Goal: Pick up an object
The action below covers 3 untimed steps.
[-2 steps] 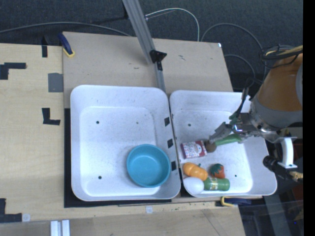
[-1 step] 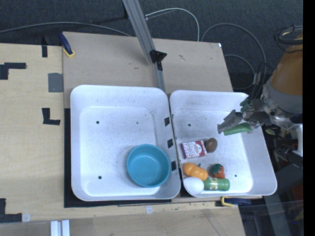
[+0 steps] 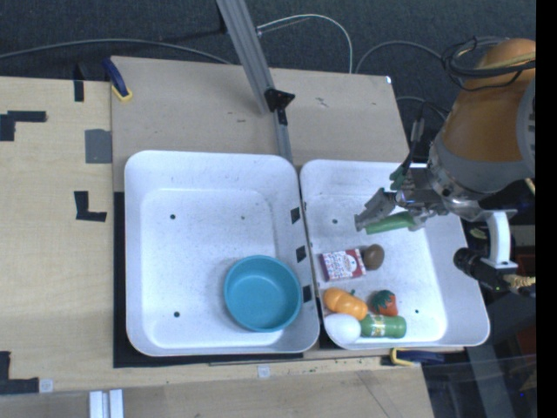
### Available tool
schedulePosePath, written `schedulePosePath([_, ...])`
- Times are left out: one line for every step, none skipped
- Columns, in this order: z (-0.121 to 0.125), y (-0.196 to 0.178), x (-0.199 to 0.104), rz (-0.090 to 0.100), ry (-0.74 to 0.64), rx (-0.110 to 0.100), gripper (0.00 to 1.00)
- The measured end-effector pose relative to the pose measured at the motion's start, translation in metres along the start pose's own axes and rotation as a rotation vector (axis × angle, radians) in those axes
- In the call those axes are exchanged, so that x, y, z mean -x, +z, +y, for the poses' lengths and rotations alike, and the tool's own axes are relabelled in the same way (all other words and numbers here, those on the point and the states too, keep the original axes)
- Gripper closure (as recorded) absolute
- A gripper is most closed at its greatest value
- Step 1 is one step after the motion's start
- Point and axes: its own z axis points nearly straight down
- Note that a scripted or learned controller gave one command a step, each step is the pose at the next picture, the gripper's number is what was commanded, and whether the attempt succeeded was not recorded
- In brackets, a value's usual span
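The hand (image 3: 383, 216) hangs over the right bin (image 3: 457, 307) and seems clenched on a green stick-like object (image 3: 393, 225), lifted above the bin floor. The other objects, a red box (image 3: 341, 265), a brown ball (image 3: 373, 256) and an orange piece (image 3: 345, 303), lie together at the near side. The blue bowl (image 3: 262, 293) sits in the left bin (image 3: 152, 233).

No text, brand or number can be read anywhere. The small red and white carton (image 3: 341, 265), lying in the right white bin (image 3: 452, 320) just below and left of the gripper (image 3: 379, 216), carries a printed label, but its lettering is too blurred to make out.
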Motion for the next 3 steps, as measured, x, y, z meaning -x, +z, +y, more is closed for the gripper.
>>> schedulePosePath([0.018, 0.001, -0.044, 0.000, 0.000, 0.000, 1.00])
schedulePosePath([0.043, 0.020, -0.085, -0.001, 0.000, -0.001, 1.00])
schedulePosePath([0.064, 0.038, -0.138, 0.000, -0.001, -0.001, 1.00])
